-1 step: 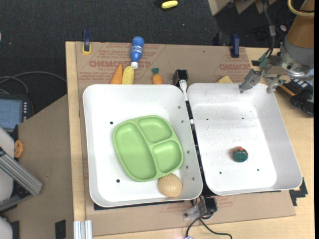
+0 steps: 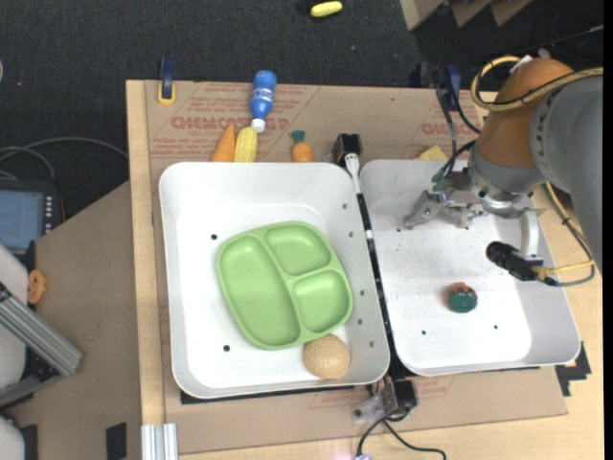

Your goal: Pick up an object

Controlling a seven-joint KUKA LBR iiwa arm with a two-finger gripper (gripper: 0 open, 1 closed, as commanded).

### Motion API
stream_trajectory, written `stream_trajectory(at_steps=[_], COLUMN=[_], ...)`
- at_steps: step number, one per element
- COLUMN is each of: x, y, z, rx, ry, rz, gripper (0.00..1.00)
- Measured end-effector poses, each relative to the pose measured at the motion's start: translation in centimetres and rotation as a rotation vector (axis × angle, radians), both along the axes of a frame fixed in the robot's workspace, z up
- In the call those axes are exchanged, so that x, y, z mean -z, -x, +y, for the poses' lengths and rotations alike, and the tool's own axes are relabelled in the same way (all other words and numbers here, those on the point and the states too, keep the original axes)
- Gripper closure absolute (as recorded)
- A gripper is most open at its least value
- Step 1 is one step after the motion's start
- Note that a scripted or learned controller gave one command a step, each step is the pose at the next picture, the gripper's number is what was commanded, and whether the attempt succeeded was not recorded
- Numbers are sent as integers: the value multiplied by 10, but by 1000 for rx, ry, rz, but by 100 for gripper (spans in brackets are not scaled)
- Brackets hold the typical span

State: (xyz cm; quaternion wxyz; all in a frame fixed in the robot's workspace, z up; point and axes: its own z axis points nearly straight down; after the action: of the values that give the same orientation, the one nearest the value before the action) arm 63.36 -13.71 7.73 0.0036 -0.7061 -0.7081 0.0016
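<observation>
the hand (image 2: 442, 209) hangs over the far part of the right bin (image 2: 412, 343), holding nothing; i cannot tell its spread. the small teal-and-orange toy (image 2: 463, 298) lies nearer the camera, apart from it. the left bin (image 2: 192, 353) holds a green divided plate (image 2: 283, 284) and a tan ball (image 2: 327, 356)

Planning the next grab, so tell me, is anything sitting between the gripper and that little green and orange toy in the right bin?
Nothing visible does. The gripper hangs over the far part of the right bin, and the toy lies alone nearer the front, with bare bin floor between them.
</observation>
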Motion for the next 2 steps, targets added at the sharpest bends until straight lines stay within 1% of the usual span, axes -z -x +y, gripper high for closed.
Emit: stream_trajectory(at_steps=[1,2], x=[-7,-7], y=[64,115], z=[25,-26], rx=[4,9], ry=[0,4], rz=[0,-1], gripper=[0,0])
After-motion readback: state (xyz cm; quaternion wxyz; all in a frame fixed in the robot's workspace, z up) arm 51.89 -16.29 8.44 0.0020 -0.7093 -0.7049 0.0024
